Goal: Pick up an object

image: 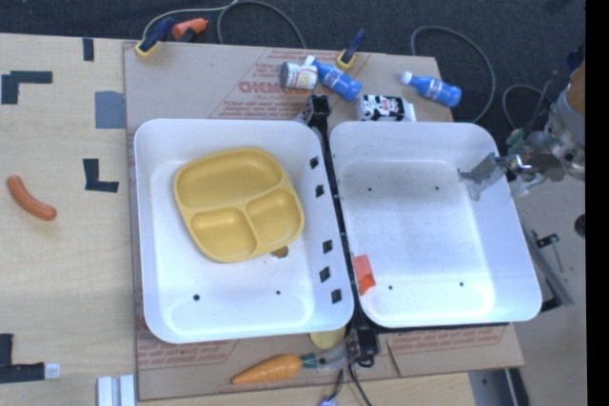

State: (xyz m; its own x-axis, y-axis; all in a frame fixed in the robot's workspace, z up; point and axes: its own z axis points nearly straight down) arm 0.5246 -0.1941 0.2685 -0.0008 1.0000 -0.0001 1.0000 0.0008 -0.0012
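A yellow divided plate lies in the left bin, slightly tilted, with a small brown thing peeking out at its lower right edge. The right bin shows its bare white floor. My gripper hovers at the right bin's right rim, near the back corner, well away from the plate. Nothing shows in its grasp.
Behind the bins on the cardboard lie a white bottle, a blue bottle, another blue bottle and a black-and-white packet. A carrot rests in front of the bins. A sausage lies far left on the wood.
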